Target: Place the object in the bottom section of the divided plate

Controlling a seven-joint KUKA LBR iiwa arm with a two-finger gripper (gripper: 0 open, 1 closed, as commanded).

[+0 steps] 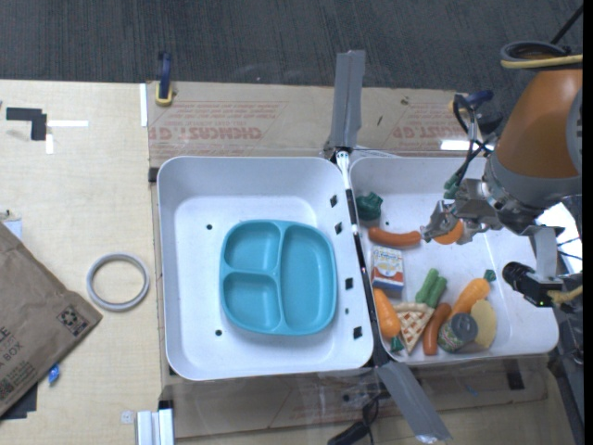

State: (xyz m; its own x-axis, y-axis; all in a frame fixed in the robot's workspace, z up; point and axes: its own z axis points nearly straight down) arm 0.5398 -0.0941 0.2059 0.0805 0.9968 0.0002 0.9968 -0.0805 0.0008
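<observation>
While the jaws (447,231) sit over the right bin (533,341), clenched, as far as you can judge, on a small orange object (450,235), note that the blue divided plate (279,277) lies well apart in the left bin (185,248). Raise the object clear of the sausage (395,238) beside it and of the wall between the bins before carrying it across. Then lower it close over the plate's bottom section and release gently.

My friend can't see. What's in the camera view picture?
A robot arm's end effector hangs over the right bin of toy food, with a small orange piece at its tip. The left bin holds an empty blue divided plate.
</observation>
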